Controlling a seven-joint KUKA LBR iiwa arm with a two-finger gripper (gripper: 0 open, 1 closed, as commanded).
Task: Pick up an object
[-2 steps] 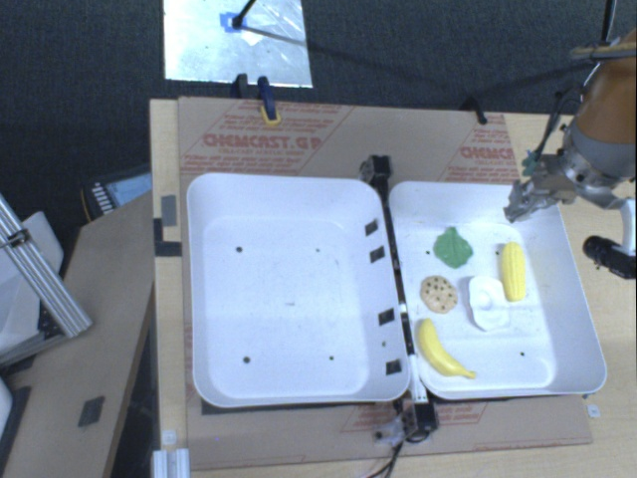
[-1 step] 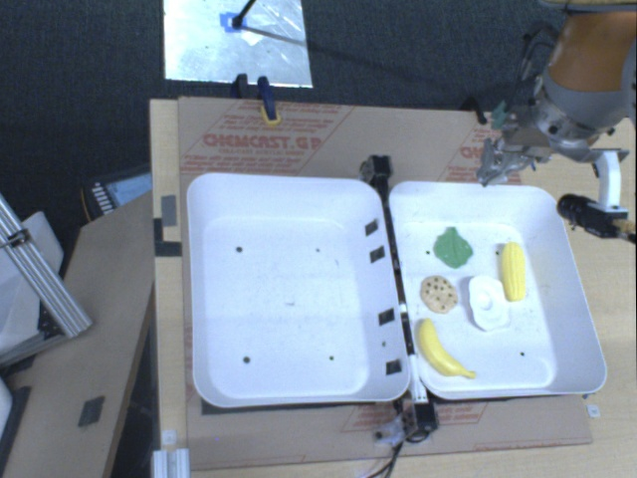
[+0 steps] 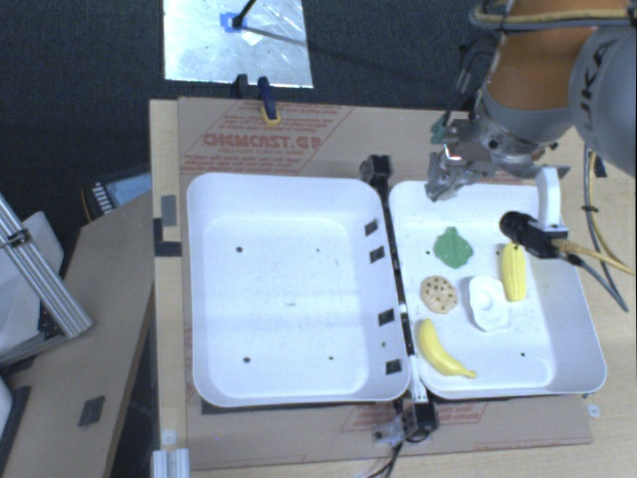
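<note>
The right bin (image 3: pixel 577 352) holds several small items. A green leafy piece (image 3: pixel 453 247) lies near its middle, with a round speckled cookie (image 3: pixel 438 293) just in front of it. A white lumpy object (image 3: pixel 486 303) sits beside the cookie, and a yellow corn cob (image 3: pixel 514 271) lies to its right. A yellow banana (image 3: pixel 443 350) rests near the bin's front left corner. My gripper (image 3: pixel 445 185) hangs over the far left part of the right bin, above and behind the green piece, with nothing visibly held.
The left bin (image 3: pixel 204 267) stands next to the right one, joined by a black clipped divider (image 3: pixel 390 267). A black and white fitting (image 3: pixel 532 229) on the arm overhangs the right bin near the corn. Cables (image 3: pixel 597 257) trail at the right.
</note>
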